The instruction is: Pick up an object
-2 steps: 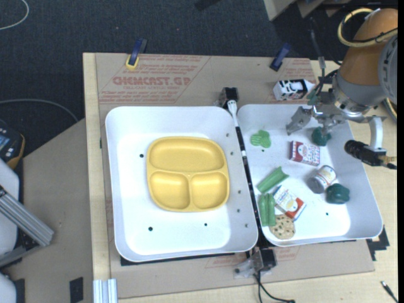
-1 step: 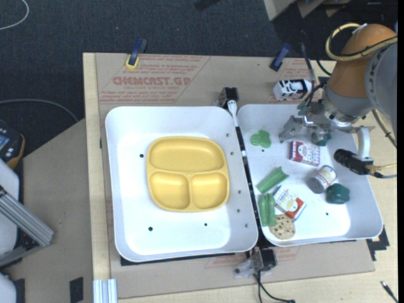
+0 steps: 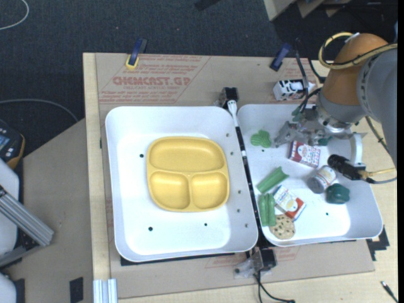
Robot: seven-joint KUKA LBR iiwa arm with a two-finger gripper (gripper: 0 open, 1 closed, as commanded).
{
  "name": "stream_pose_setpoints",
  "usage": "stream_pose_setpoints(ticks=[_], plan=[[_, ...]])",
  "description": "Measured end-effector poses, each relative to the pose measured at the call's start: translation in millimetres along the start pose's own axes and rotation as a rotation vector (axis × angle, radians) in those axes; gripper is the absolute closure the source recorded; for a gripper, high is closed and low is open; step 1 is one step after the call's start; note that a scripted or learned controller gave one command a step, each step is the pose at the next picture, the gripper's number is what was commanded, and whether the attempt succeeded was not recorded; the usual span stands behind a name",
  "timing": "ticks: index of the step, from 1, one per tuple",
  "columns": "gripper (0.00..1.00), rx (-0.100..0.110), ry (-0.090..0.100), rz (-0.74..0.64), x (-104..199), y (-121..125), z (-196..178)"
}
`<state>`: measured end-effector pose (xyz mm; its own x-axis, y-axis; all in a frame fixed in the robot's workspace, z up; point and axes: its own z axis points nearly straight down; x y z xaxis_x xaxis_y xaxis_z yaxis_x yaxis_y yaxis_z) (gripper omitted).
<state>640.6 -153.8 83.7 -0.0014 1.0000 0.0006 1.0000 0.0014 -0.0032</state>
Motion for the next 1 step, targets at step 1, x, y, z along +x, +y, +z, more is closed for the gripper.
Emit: stream_pose_setpoints(ticks=[1], plan=[[1.0,-0.004,-0.001,0.0,0.0,1.0,-12.5]])
